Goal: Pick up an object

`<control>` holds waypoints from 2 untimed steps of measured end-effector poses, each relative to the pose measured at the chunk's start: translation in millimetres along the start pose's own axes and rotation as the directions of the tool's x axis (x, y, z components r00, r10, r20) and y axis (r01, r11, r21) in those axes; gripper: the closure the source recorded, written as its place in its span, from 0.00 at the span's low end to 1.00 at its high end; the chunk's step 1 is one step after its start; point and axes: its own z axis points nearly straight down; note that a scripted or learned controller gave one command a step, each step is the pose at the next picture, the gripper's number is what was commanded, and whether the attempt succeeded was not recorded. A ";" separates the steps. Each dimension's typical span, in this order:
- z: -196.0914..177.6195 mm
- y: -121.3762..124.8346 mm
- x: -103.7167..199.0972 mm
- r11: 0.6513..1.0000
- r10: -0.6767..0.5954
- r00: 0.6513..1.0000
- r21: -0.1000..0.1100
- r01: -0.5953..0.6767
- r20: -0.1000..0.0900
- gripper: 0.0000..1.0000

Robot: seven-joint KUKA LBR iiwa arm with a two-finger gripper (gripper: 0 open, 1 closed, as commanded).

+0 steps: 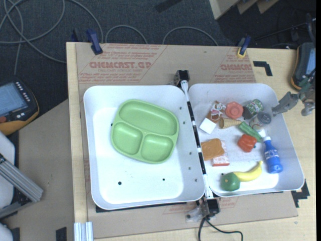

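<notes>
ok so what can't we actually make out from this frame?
- Gripper: small, grey and blurred at the right bin's edge; finger state unreadable.
- Arm: cut off by the frame's right edge.
- Items near the blue bottle and banana: the small round piece at the top of the pile is too small to identify.
- Orange slab: the packet beside it has unreadable print.

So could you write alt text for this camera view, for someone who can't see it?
Two white bins sit side by side: the left bin holds a green divided plate, the right bin holds toy food including a banana. The robot's end effector is at the right bin's far right edge.
</notes>
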 end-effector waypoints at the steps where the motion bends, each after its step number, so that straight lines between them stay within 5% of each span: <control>1: 189.8 20.0 57.6 1.000 -0.003 1.000 -0.014 0.003 0.002 0.00; 2: 188.3 97.7 25.0 1.000 -0.001 1.000 0.000 0.001 0.000 0.00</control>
